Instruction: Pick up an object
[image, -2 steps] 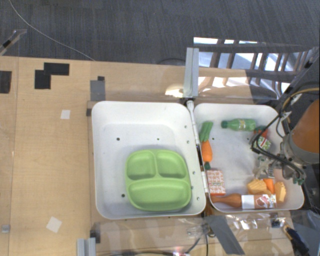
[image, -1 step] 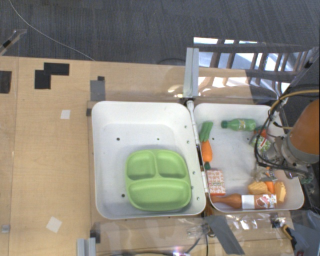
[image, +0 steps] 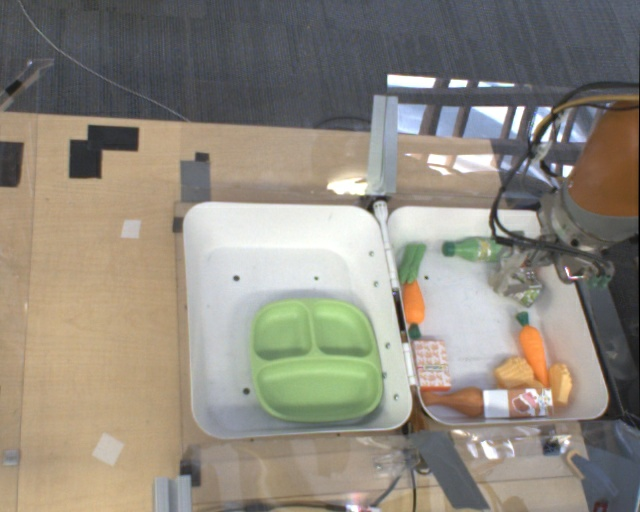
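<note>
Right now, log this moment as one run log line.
arm: over right bin | gripper: above bin floor near green bottle | grasp: none seen | left bin: green divided plate

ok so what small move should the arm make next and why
Probably a short drop straight down, then a check of the grip. The gripper hangs over the right bin between the green bottle and a carrot, and nothing shows between its fingers. Of the two, the bottle looks nearer, so it seems the easiest target.
</note>
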